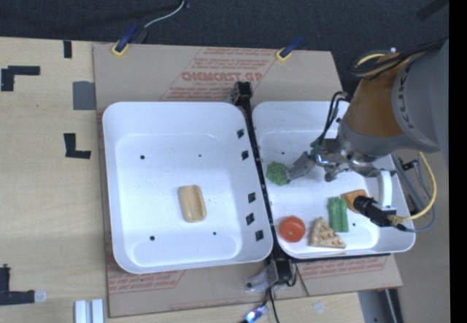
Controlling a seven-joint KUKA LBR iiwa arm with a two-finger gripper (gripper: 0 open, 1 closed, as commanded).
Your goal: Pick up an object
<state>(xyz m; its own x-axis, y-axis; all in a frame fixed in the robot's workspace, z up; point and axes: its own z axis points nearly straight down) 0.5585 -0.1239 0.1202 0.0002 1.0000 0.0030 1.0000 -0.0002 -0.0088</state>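
Right bin: claw spread, empty, beside broccoli (carrot half-hidden).

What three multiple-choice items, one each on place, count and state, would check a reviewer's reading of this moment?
1. Where does the tan bread-like piece lie?
A. in the left bin
B. in the right bin
C. on the cardboard outside the bins

2. How many things lie in the left bin?
A. one
B. three
C. five

3. How does the gripper stand?
A. high above the left bin
B. low in the right bin, beside the green broccoli-like piece
C. outside both bins

Answers:
1 A: it sits on the left bin's floor.
2 A: only the tan piece lies there.
3 B: it reaches down into the right bin, with the green broccoli-like piece next to it.
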